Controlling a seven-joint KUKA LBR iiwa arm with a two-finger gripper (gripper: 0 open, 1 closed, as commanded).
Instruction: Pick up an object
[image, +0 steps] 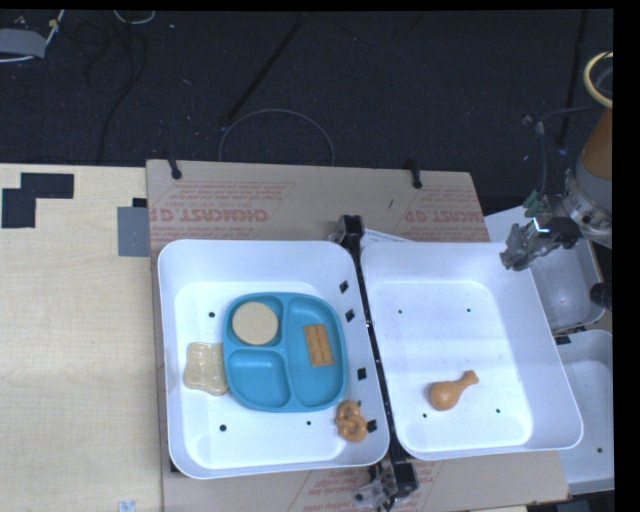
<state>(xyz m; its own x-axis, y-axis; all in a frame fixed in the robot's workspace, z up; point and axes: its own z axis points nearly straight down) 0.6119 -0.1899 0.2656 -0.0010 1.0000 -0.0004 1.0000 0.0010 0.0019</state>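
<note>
Two white bins sit side by side on a board, and the robot hand waits at the far right.

From the camera above: the gripper hangs over the top right rim of the right bin, at about 2 o'clock from that bin's middle; it is too small and dark to tell if it is open or closed, and it holds no toy. A tan toy chicken leg lies in the right bin at about 5 o'clock. The left bin holds a blue tray with a round cracker and an orange wafer in it. A pale bread piece touches the tray at 9 o'clock. A brown lump sits at 5 o'clock. The cardboard has red upside-down letters that I cannot read for sure.
</note>
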